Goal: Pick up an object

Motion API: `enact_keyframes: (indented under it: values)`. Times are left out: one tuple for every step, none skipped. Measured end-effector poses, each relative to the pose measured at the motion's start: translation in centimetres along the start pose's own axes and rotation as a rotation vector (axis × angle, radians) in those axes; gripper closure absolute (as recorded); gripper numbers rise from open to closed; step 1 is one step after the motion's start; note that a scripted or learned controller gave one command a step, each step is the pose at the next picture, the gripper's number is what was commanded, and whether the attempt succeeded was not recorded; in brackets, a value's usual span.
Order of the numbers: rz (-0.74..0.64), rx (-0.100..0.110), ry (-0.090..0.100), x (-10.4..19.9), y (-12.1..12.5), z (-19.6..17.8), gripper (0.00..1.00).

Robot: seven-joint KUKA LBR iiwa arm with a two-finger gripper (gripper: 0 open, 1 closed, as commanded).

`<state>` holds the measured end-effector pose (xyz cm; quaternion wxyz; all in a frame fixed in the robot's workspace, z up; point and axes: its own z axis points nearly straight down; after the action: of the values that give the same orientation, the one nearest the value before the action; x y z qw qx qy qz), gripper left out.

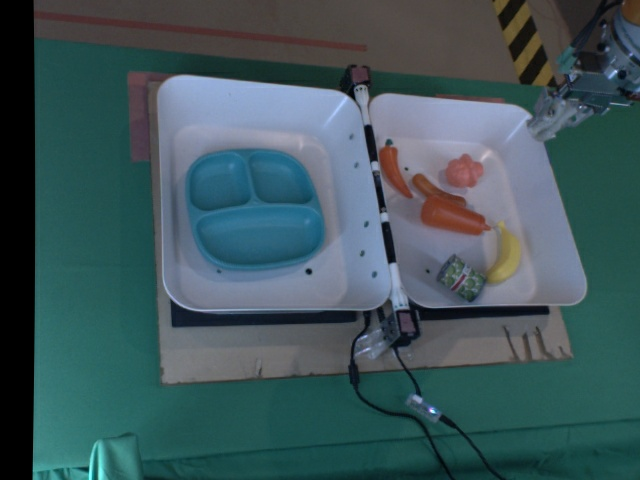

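The right bin (545, 183) holds several toy foods: a red chili pepper (394, 169), a small carrot (436, 187), a larger orange carrot (455, 217), a pink-orange round fruit (464, 170), a yellow banana (507, 255) and a green-labelled can (461, 277) lying on its side. My gripper (548, 120) hangs over the bin's far right corner, apart from all of them, with nothing visible between its fingers.
The left bin (170, 128) holds a teal divided plate (255, 209). A black-and-white bar (378, 193) runs between the bins. Cables (400, 373) trail off the cardboard at the front. A yellow-black striped strip (518, 18) lies at the back right.
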<state>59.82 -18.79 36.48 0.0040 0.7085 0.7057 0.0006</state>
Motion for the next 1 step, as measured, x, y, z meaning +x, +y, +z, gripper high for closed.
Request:
enact_keyframes:
  values:
    - [0.001, 0.003, 0.001, -0.01, -6.85, 3.1, 1.0]
